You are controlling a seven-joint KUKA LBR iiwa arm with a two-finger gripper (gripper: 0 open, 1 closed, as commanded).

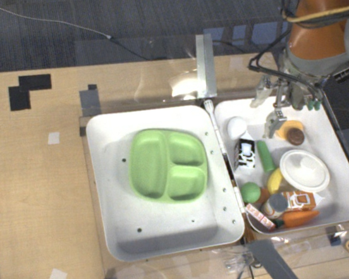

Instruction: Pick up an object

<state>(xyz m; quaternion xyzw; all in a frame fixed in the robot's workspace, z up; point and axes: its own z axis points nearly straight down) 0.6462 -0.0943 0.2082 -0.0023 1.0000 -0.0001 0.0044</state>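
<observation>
End effector [276,118] over right bin [347,164], rear; fingers look parted, nothing gripped, though view is poor. Brown-topped yellow cup [292,133] just beside, front-right.

You see the gripper [278,114] hanging over the back of the right bin [347,164], just above a brown-topped round object [294,134], with a white bowl [304,170] nearer the front, while a green divided tray [167,163] lies in the left bin [114,188].
</observation>
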